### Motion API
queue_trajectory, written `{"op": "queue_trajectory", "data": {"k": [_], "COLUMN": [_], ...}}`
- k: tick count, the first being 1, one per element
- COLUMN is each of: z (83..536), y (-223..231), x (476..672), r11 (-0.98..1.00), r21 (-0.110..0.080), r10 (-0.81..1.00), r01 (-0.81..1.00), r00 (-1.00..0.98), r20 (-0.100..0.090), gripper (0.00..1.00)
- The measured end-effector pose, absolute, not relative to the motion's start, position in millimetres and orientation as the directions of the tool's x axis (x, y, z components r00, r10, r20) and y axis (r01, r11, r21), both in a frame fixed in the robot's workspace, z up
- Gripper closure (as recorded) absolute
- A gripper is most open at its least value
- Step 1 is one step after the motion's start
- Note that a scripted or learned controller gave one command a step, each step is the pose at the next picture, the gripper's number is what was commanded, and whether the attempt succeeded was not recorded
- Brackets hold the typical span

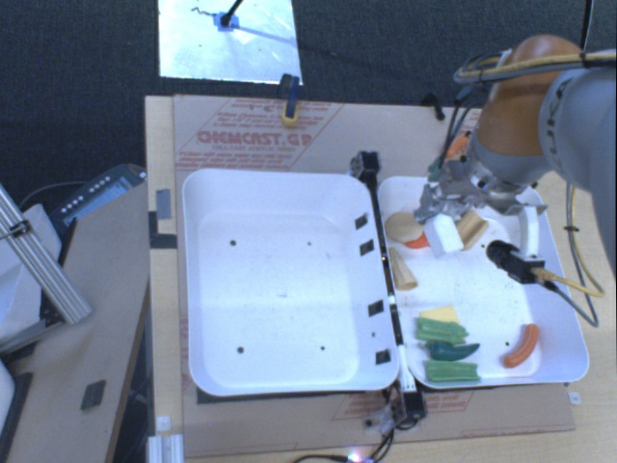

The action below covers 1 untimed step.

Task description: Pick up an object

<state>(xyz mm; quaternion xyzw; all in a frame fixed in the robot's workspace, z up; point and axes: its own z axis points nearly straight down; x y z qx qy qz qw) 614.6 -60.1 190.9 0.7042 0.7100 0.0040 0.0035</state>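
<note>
floor: dark carpet (pixel 77 66) is seen behind and left of the bench | bench (pixel 241 123): tan board with red print | shiny metal sheet (pixel 227 27) is laid on the carpet beyond the bench | lower side table (pixel 87 336) is set left of the bench

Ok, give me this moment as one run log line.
arm: over right bin | claw: low among toy food, by white block | grasp: unconfirmed | left bin: untouched
</note>
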Motion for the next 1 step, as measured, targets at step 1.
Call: {"op": "queue_trajectory", "data": {"k": [1], "z": [276.4], "y": [45.5], "x": [623.1], "r11": [0.016], "r21": [0.012], "r10": [1.0], "r01": [1.0], "r00": [-0.016], "r20": [0.005], "gripper": [1.0]}}
